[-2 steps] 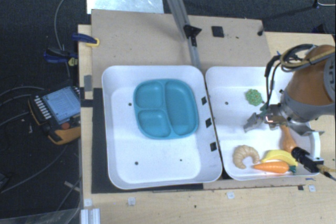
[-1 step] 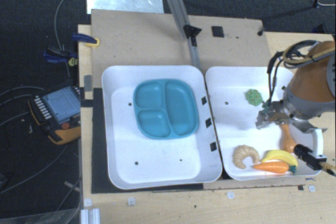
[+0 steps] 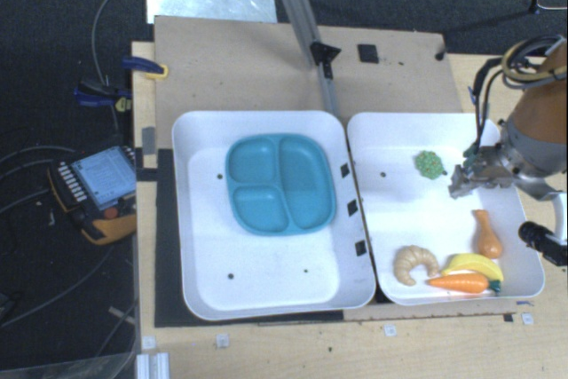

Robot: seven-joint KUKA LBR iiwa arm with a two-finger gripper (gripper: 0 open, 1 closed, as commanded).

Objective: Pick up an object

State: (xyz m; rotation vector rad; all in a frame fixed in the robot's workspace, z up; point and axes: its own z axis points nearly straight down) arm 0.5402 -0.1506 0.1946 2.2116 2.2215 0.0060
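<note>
Camera view: no legible writing; end effector (image 3: 468, 179) hovers beside broccoli (image 3: 429, 164).

One fixed camera looks down aslant on both bins (image 3: 266, 124).

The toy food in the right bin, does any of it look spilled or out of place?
Nothing stands out. The broccoli, drumstick, croissant, banana and carrot all lie inside the right bin, the last three crowded along its near edge. The blue plate sits flat in the left bin.
</note>
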